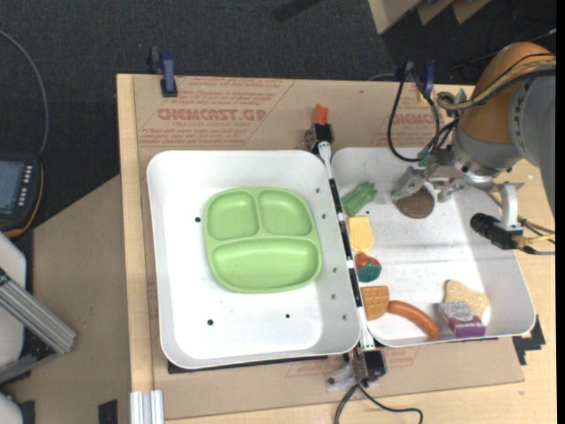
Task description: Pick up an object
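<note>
My gripper (429,189) hangs low over the back of the right bin (505,276), at the end of the grey arm coming in from the right. Directly under and just in front of it lies a brown round piece (412,207), partly covered by the gripper. Further left in that bin are a green piece (358,197) and a yellow block (360,233). Along the front lie a red and green piece (366,267), a waffle (375,300), an orange sausage (414,317), a bread slice (468,296) and a purple block (467,325).
The left bin (177,237) holds a green divided plate (261,239). A raised divider (342,237) with clamps runs between the two bins. Cables and a black fitting (493,228) hang by the wrist at the right bin's far right.
</note>
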Available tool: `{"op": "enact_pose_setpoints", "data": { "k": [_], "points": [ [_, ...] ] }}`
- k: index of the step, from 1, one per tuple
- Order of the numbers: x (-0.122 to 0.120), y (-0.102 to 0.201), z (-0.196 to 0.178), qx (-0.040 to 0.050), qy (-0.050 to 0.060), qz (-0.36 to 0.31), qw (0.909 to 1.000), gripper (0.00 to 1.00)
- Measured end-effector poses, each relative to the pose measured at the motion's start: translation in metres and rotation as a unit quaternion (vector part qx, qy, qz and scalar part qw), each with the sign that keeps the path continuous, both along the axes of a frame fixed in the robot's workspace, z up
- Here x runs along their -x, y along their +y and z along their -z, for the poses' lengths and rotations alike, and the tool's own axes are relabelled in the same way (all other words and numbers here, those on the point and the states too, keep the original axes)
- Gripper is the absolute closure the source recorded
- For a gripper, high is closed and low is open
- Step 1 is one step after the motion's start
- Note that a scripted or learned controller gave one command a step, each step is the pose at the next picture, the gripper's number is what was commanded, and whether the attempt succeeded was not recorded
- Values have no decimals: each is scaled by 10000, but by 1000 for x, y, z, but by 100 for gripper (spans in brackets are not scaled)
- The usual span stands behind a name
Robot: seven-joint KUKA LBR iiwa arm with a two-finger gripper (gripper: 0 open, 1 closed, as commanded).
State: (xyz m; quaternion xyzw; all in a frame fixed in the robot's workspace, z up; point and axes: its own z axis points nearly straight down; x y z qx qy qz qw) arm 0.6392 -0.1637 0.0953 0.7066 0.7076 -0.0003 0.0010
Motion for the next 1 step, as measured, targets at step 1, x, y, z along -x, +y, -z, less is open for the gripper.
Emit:
{"op": "enact_pose_setpoints", "data": {
  "k": [1],
  "points": [
    [-1,0,-11,6,-16,-2,10000,100]
  ]
}}
